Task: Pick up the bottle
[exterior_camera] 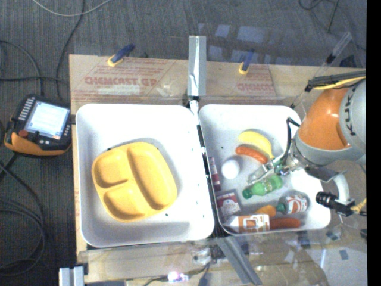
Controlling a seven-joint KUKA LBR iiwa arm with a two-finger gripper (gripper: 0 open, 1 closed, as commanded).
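A green bottle [262,187] lies on its side in the middle of the right bin [238,119]. My gripper [269,169] hangs low over the bin, just above and touching or nearly touching the green bottle's upper side. The grey arm with its orange band comes in from the right. A second bottle with a red-and-white label and an orange top [293,204] lies near the bin's right front. A third one, with an orange-and-white label [250,222], rests along the front wall.
Also in the right bin are a yellow banana [256,139], a red sausage [251,154], a white ball [230,169], a small can [228,203], an orange carrot [266,210] and another red sausage [287,222]. The left bin [89,124] holds a yellow divided plate [134,179].
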